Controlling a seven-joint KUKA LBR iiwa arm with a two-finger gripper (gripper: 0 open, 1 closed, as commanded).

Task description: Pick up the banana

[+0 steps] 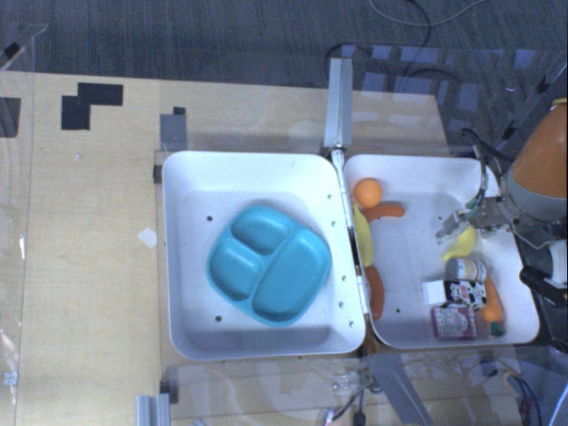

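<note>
The end effector (454, 223) hangs near the right bin's (417, 334) right wall, its opening impossible to judge, while the banana (362, 235) lies along that bin's left wall, probably light, smooth and curved, best pinched across its middle.

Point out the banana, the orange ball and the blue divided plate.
banana (362, 236): camera view, middle of its yellow length.
orange ball (367, 192): camera view, its top centre.
blue divided plate (238, 263): camera view, its left compartment.

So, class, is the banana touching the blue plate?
Apart. The camera view shows the banana in the right bin and the blue plate in the left bin, walls between them.
</note>
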